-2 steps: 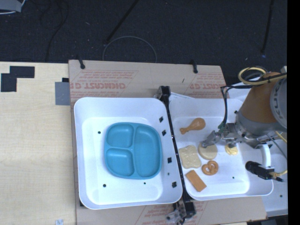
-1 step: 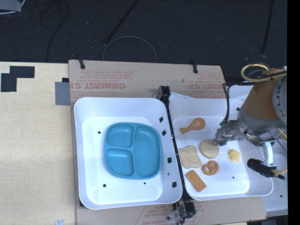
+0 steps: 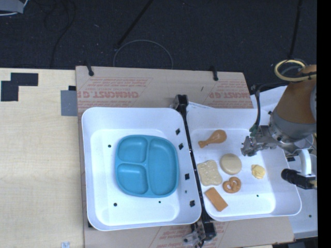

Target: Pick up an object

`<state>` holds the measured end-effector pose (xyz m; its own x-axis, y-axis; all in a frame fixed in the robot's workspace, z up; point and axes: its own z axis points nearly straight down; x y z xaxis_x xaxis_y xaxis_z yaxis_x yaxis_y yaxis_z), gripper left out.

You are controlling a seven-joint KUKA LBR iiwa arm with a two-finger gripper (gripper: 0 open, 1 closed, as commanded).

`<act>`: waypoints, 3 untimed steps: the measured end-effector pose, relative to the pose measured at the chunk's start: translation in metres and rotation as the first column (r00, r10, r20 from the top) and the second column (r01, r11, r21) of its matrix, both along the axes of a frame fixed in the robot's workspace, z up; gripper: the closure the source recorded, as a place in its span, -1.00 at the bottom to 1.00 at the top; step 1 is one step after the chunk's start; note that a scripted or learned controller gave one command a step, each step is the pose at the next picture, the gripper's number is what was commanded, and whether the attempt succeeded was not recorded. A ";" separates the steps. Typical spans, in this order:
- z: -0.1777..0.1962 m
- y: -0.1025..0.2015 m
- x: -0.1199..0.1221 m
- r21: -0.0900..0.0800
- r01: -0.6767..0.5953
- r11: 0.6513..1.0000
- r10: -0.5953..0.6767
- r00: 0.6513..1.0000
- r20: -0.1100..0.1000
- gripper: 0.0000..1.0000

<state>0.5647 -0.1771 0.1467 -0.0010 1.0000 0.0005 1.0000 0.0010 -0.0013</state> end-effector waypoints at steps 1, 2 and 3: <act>0.062 -0.001 0.006 -0.001 -0.001 1.000 0.001 1.000 0.004 1.00; 0.094 -0.002 0.006 -0.001 -0.001 1.000 0.001 1.000 0.003 1.00; 0.096 0.053 -0.007 0.001 -0.001 1.000 0.001 1.000 -0.003 1.00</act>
